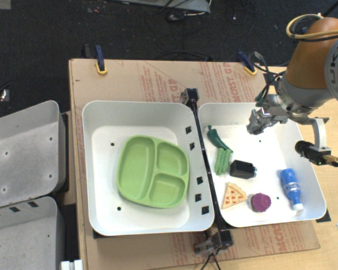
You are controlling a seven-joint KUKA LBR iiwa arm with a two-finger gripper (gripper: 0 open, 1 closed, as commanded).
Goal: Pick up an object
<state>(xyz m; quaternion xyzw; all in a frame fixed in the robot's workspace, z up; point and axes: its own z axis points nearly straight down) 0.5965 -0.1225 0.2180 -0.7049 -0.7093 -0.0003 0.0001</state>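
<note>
The right bin [304, 145] holds a green bean-like toy [221, 152], a small black block [242, 169], a pizza slice toy [233, 196], a purple round piece [261, 202] and a blue bottle [290, 188] lying on its side. My gripper [258, 122] hangs over the bin's far part, above bare floor, up and right of the green toy. Nothing shows between its fingers. The grey and orange arm [312, 66] reaches in from the right.
The left bin [96, 151] bears a green divided tray [153, 171]. A black divider [201, 151] runs between the bins. White lids [22, 151] lie at the far left. Clamps [100, 61] hold the bench's back edge.
</note>
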